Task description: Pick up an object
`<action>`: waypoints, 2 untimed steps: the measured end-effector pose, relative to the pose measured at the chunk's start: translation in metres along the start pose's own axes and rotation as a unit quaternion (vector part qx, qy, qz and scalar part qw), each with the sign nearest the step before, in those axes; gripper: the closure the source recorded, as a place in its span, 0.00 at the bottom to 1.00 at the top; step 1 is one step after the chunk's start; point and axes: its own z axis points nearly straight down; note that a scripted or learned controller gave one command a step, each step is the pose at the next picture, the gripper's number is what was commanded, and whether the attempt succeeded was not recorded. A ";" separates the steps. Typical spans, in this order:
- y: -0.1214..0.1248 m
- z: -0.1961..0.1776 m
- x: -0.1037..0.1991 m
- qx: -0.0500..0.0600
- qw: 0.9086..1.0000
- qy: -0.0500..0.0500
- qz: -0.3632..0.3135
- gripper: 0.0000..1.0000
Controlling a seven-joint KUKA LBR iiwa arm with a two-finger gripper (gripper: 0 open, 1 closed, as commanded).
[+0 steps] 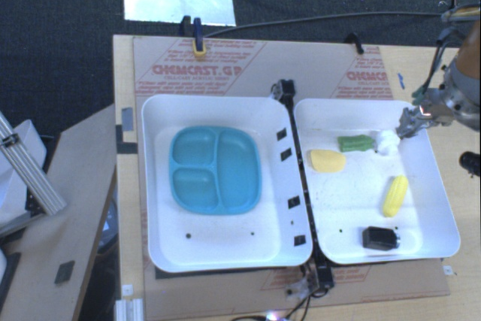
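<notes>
- Green object (pixel 355 143) is lying flat in the right bin (pixel 443 195), near its far wall, long axis running across the bin. Taking it as the likely target, being nearest the gripper.
- A small white piece (pixel 387 143) is sitting at its right end, touching or nearly so; cannot tell whether it is part of the green object or separate.
- Handling, as a judgement: looking like a light toy vegetable, probably stiff plastic with a smooth skin, so it may be sliding under a loose pinch. Best hold is appearing to be across the narrow width at mid-length, clear of the white piece.
- Gripper (pixel 409 122) is hovering just right of the green object, over the bin's far right part, nothing showing between its tips.
- Jaw state: cannot tell; the tips are reading as a small grey blur.
- Yellow rounded object (pixel 328 161) is lying just in front of the green object, toward its left end, close but seemingly apart.
- Yellow corn-like piece (pixel 395 195) is resting well in front of the green object, to its right.
- Black object (pixel 380 238) is sitting farthest in front, near the bin's front wall; shape hard to make out.
- Blue divided plate (pixel 216 168) is lying in the left bin (pixel 161 237), well left of the green object.
- Arm is being cut off at the frame's edge.
</notes>
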 end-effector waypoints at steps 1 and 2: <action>-0.014 -0.006 0.045 0.001 1.000 0.001 -0.002 1.00; -0.021 0.003 0.090 0.001 1.000 0.001 -0.002 1.00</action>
